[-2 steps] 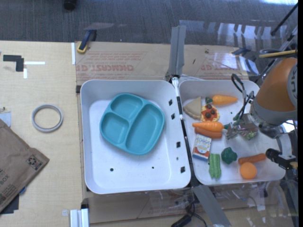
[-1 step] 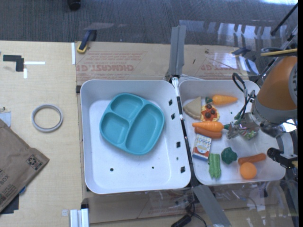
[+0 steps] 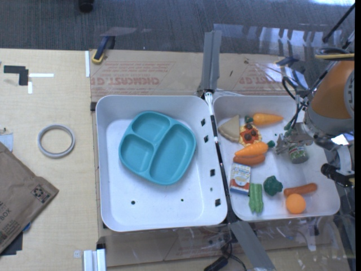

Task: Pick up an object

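Plastic toy food fills the right bin point(image 3: 333, 208): carrots, a sausage, an orange, a small carton. The gripper point(image 3: 293, 145) hangs low over the bin's right part, and I cannot tell its state from here. The nearest carrot point(image 3: 251, 151) looks light, hard and slick; it is best taken across its thick middle.

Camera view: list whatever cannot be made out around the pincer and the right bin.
- Pincer: small and blurred against a greyish object; finger state unreadable.
- That greyish object: too blurred to identify.
- Arm: cut off by the view's right edge.
- Small carton: print too small to read.
- Right bin: far right rim hidden behind the arm.
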Robot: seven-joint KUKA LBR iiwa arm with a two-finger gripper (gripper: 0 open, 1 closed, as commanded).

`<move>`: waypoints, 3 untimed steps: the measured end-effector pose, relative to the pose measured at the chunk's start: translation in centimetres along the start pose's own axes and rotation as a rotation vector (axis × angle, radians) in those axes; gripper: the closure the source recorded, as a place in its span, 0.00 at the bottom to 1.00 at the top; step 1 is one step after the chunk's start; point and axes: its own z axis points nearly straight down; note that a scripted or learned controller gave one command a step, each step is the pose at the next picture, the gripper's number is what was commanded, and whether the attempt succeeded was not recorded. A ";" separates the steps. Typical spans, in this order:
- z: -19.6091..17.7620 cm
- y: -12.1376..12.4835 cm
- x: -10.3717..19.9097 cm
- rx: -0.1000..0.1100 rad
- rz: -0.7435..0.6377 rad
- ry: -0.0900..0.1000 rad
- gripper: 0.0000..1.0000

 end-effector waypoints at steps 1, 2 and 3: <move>-16.0 -2.3 -0.3 0.002 0.137 -0.001 1.00; -13.7 -5.5 2.9 0.006 0.422 0.000 1.00; -13.7 -5.5 2.9 0.006 0.422 0.000 0.00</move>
